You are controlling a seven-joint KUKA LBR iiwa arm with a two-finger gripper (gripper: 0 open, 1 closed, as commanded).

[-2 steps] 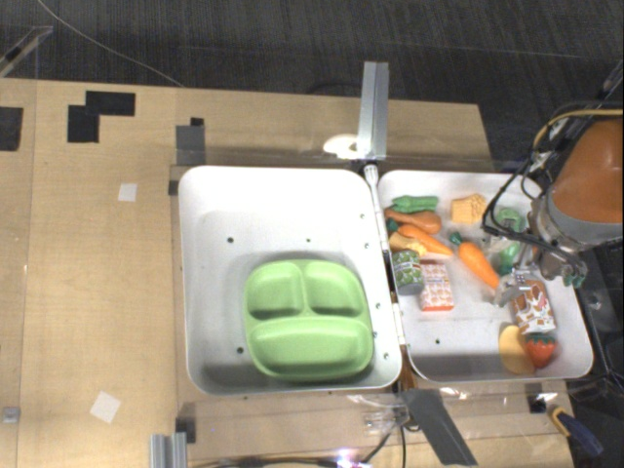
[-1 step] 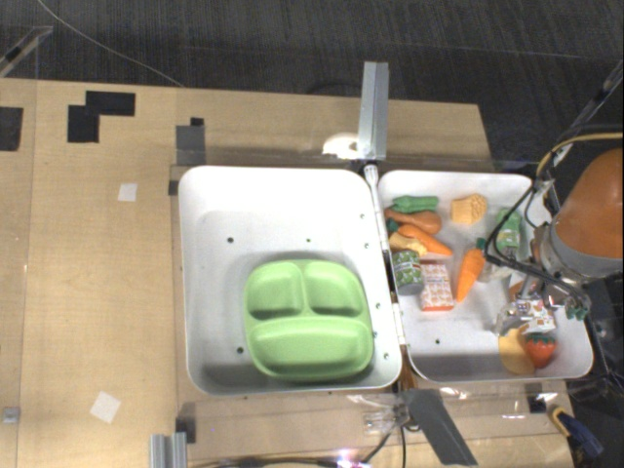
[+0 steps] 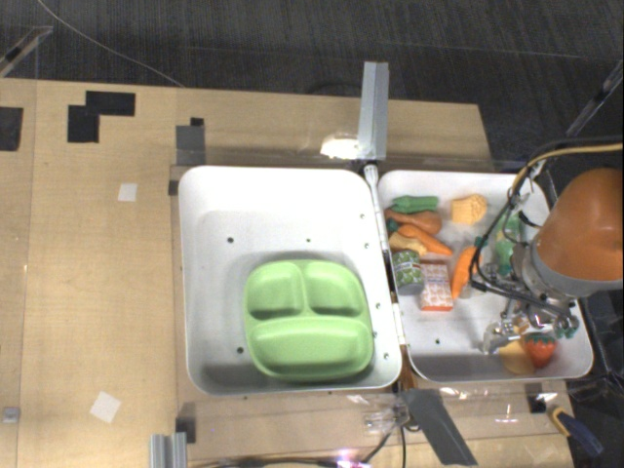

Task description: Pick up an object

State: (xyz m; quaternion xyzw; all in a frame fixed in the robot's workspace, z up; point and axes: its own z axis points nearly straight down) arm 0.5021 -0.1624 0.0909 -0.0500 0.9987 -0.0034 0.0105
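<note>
White bins sit side by side on the light wood surface (image 3: 88, 291). Left bin (image 3: 210, 213) holds a green divided tray (image 3: 307, 318), sitting toward its near-right part. Right bin (image 3: 429, 354) holds the loose toy food.

Arm comes in from the right; orange band (image 3: 585, 227) is over the right bin's far-right side, with grey wrist and cables below it. Gripper (image 3: 517, 334) is down low in the bin's near-right corner. Whether the fingers are open or closed: cannot tell, the metal parts blur together there.

Closest items to the fingers:
- red tomato-like piece (image 3: 542, 348) with a green top, touching or just beside the fingers on their near-right side
- yellow-orange round piece (image 3: 517, 360) just beside the tomato, on the near side of the fingers
Neither is visibly between the fingers, so no confirmed grasp.

Rest of the right bin, all left of the gripper:
- orange carrot (image 3: 464, 269), lying roughly upright in the view, near the arm's cables
- small red-and-white packet (image 3: 436, 288) just left of the carrot
- dark green packet (image 3: 408, 273) beside it, against the divider wall
- green pod-shaped piece (image 3: 413, 204) at the far-left corner
- orange-brown pieces (image 3: 419, 230) piled under it
- yellow chunk (image 3: 469, 209) near the far wall
- a green piece (image 3: 504, 252) partly hidden by the cables, can't identify it

Grey metal post (image 3: 373, 110) stands at the far end of the seam between the bins.
</note>
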